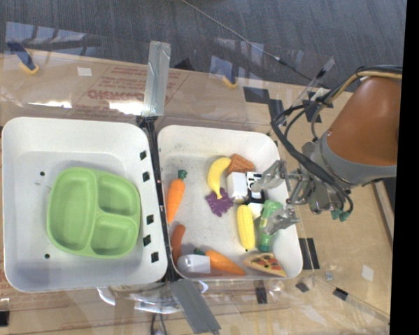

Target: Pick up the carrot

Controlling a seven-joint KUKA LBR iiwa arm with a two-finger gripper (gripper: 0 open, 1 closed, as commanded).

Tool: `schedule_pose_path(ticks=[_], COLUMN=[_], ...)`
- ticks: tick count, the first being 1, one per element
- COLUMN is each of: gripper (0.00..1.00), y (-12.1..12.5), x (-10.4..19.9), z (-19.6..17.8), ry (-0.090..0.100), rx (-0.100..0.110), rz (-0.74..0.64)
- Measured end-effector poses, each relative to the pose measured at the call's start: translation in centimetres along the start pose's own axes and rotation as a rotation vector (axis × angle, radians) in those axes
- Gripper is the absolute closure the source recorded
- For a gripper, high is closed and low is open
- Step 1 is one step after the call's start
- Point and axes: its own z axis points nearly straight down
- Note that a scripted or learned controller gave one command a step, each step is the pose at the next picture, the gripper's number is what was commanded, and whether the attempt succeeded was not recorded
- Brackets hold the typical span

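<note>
While the pincer (pixel 281 199) hangs open and empty over the right bin's (pixel 197 136) right side, the carrot (pixel 175 199) lies well to its left by the dividing wall, long axis running near-to-far.

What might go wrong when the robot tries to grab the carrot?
1. The hand is over the corn and a green toy, far from the carrot by the bin's left wall, so it might grab the wrong toy.
2. A second orange carrot lies near the pizza slice; it could mix them up.
3. The wall may block a finger.
</note>
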Motion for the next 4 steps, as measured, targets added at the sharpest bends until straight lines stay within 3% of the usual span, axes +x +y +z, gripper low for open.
schedule_pose_path(ticks=[1, 2, 3, 4], gripper=[0.00, 0.00, 1.00, 1.00], y=[4.6, 6.1, 6.2, 2.7], x=[1.2, 1.3, 1.1, -1.0], z=[14.4, 18.9, 17.8, 7.5], ry=[0.011, 0.004, 0.001, -0.006], rx=[-0.006, -0.003, -0.002, 0.002], rz=[-0.087, -0.197, -0.207, -0.477])
